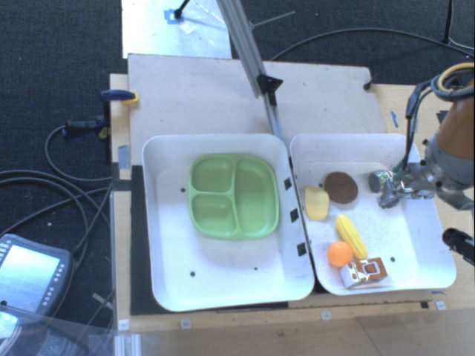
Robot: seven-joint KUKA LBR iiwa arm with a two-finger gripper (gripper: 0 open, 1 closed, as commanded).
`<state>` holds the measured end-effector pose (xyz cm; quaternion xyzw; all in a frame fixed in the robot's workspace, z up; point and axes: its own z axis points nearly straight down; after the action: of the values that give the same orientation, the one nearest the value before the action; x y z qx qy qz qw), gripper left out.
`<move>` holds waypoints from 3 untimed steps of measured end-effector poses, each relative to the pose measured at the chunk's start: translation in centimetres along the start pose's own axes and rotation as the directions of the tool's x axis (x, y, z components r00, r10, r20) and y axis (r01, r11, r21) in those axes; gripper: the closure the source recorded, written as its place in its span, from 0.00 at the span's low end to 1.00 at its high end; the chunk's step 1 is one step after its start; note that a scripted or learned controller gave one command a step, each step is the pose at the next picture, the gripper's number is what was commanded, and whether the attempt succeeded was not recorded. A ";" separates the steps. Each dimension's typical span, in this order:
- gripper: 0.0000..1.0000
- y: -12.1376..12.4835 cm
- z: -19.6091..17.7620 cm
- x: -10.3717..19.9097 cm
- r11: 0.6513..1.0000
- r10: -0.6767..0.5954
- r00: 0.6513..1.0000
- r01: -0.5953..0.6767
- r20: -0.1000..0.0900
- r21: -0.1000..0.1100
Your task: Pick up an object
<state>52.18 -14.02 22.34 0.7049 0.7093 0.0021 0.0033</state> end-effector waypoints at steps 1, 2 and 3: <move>1.00 0.2 -4.5 0.0 1.000 0.000 1.000 0.000 0.000 0.000; 1.00 1.5 -2.8 5.3 1.000 -0.005 1.000 0.005 -0.004 0.007; 1.00 1.7 -1.8 10.8 1.000 -0.005 1.000 0.005 -0.004 0.006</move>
<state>53.84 -3.26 24.14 0.7032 0.7110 0.0012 -0.0003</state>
